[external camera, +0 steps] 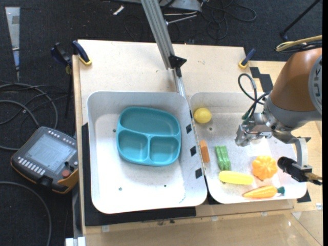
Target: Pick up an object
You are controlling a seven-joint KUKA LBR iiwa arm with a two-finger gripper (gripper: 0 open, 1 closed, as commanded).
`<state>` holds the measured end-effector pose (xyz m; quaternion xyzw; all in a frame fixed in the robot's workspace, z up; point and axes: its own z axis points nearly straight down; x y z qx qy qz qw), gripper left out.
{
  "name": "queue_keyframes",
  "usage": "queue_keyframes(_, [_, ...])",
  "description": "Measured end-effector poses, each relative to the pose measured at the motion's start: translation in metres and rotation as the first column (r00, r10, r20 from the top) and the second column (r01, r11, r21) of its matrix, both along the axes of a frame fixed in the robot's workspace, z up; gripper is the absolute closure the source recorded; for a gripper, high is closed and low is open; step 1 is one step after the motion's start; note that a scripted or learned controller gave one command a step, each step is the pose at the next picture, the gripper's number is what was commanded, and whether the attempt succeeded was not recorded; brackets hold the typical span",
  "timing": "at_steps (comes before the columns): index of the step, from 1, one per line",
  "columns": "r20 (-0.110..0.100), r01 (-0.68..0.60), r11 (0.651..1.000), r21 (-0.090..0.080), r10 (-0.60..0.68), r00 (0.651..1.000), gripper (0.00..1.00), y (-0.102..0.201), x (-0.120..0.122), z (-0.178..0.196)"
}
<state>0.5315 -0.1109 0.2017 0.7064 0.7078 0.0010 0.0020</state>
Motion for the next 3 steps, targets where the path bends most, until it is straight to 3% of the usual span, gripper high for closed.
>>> queue_keyframes(3, [-0.002, -0.007, 1.0, 0.004, 0.007, 1.0, 1.0, 0.161, 0.015, 0.027])
